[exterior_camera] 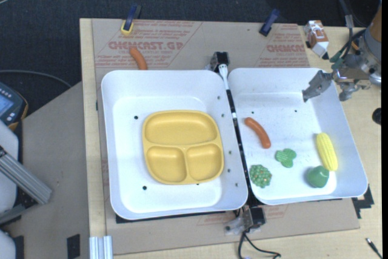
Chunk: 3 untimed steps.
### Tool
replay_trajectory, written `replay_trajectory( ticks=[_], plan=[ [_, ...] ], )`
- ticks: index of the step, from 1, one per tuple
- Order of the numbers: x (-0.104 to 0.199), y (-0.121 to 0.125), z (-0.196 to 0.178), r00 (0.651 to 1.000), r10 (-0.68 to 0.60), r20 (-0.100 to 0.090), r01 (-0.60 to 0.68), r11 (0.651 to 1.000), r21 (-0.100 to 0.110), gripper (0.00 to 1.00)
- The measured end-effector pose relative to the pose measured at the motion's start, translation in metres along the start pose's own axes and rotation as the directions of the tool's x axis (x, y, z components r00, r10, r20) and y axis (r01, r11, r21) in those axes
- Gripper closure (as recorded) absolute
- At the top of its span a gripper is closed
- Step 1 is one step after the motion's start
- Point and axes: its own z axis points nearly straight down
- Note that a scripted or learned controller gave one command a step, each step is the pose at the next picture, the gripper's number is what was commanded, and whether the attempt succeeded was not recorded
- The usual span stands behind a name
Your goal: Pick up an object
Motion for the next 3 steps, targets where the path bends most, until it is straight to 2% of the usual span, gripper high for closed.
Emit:
replay_trajectory(
  ticks=[1,3],
  plan=[
    [0.0,0.002,-0.007,1.0,-0.003,0.002,0.003,1.0,-0.012,0.0],
    [-0.005,-0.002,0.117,1.0,-0.002,-0.001,0.002,1.0,-0.004,0.0]
  ],
)
